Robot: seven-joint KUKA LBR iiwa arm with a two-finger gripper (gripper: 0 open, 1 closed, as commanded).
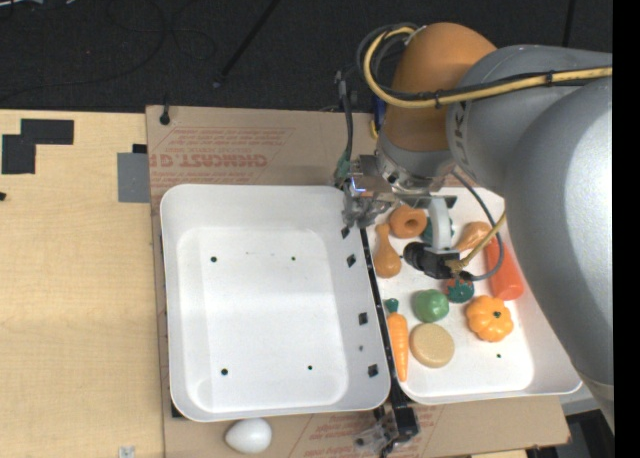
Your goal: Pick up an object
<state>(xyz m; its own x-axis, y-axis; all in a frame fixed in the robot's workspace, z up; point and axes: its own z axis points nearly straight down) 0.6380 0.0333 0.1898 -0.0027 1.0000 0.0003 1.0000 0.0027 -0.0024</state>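
My gripper (372, 204) hangs over the far left corner of the right bin (520, 371), close to the wall between the two bins. Just right of it lies an orange ring-shaped toy (407, 221), and a brown toy (387, 258) lies just below it. Further toward the front are a green pepper (432, 304), a small orange pumpkin (488, 318), a tan round disc (433, 344) and a carrot (398, 344) along the left wall. A red-orange piece (506, 274) and a teal bit (460, 292) lie at the right. I see nothing held in the gripper.
The left bin (185, 246) stands beside the right one, their rims touching. A white egg (248, 435) lies on the cardboard in front of the left bin. The grey arm (540, 146) covers the right bin's far right part.
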